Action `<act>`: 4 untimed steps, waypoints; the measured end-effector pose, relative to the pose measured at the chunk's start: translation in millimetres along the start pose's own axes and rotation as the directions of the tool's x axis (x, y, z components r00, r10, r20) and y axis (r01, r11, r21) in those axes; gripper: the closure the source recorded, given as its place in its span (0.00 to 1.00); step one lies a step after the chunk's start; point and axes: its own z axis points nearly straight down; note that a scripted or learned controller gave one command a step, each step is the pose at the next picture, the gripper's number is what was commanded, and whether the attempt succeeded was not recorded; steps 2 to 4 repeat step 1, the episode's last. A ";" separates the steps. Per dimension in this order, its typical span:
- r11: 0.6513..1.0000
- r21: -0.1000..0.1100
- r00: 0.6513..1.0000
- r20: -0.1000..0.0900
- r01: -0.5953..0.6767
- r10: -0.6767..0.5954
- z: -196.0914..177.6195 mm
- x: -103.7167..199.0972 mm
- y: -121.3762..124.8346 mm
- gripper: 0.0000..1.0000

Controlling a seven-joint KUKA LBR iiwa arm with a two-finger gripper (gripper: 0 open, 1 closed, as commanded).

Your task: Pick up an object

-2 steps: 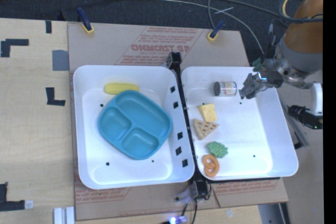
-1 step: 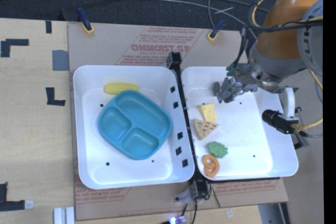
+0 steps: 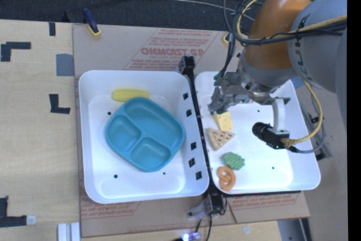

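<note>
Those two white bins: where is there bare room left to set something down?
The left bin is free along its front edge, below the blue tray and corn. The right bin is free at its front right, beyond the pretzel and green piece. It is crowded near the divider, where the cheese, pizza slice and hand cluster.

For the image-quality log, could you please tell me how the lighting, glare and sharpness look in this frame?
Camera view: even, soft lighting; a bright highlight on the arm's orange band; faint shadows beside the blue divided plate; the left bin looks slightly washed out; the pretzel and cheese wedge are a little soft.
</note>
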 end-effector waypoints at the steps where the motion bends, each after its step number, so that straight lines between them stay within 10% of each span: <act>1: 1.000 0.002 1.000 0.000 -0.001 0.001 16.6 52.7 0.3 1.00; 4: 1.000 0.002 1.000 0.000 -0.001 0.001 16.6 52.7 0.3 1.00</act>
